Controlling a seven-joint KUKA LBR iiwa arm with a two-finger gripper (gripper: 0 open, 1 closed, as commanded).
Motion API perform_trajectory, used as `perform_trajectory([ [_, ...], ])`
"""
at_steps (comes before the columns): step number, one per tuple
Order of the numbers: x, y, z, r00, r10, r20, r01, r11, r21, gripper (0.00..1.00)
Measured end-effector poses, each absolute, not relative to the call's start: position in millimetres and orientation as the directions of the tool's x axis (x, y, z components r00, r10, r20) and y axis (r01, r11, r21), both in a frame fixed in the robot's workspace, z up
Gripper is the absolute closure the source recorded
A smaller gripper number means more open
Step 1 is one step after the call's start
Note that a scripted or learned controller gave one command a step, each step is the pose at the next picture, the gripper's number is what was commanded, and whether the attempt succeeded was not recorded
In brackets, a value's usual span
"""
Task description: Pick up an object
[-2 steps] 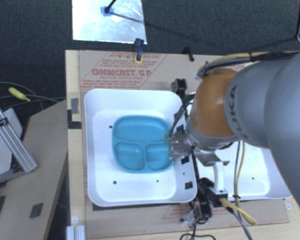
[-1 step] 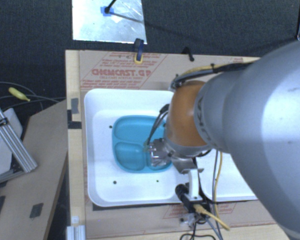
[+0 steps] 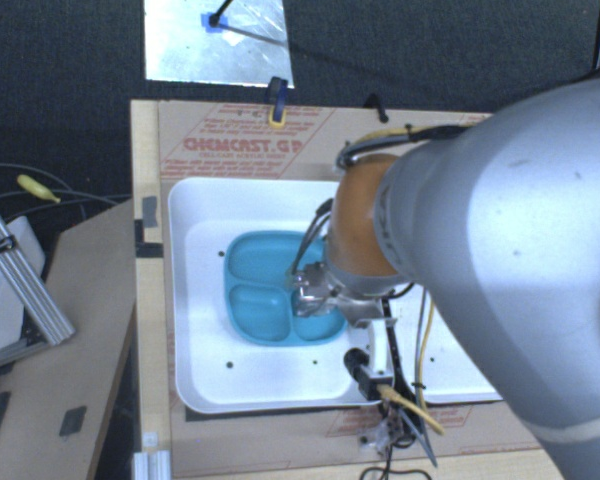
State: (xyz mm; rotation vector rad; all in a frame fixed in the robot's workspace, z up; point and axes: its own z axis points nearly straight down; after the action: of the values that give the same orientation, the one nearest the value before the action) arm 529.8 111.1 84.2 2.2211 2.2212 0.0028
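Observed from above at a slant: left white bin (image 3: 195,298) holding a blue divided tray (image 3: 265,288), lying flat near the bin's middle, two rounded compartments visible on its left side, right portion hidden under the arm; seated on the bin floor, well apart from the left wall.

Grey arm (image 3: 510,258) entering from the right, crossing over the right bin (image 3: 460,383), of which a bare strip of floor and front rim remain visible; orange band (image 3: 360,223) directly above the wrist; dark cables looped around the wrist and hanging down past the divide between the bins.

Gripper (image 3: 305,298) positioned low over the tray's right half, metallic end overlapping the blue surface near the ridge between compartments; contact with the tray not confirmable from this angle. State of the pincer: cannot tell, end hidden by the wrist housing and too blurred to judge; nothing seen held clear of the bin.

Bins resting on a brown cardboard sheet (image 3: 245,138) printed with red lettering, text partly legible, reading unreliable; a small blue and yellow clip (image 3: 277,103) at the sheet's far edge; a reflective silver panel (image 3: 215,28) beyond it on dark carpet; aluminium framing (image 3: 20,278) at the left margin, beside a yellow-tipped cable (image 3: 35,188).
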Motion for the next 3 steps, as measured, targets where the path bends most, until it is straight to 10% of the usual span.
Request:
perform_trajectory([
  [1,530.6,112,98,-0.001,1.0,0.003,1.0,0.001,0.007,1.0],
  [3,524.2,82,345,-0.007,1.0,0.005,1.0,0.007,0.019,1.0],
])
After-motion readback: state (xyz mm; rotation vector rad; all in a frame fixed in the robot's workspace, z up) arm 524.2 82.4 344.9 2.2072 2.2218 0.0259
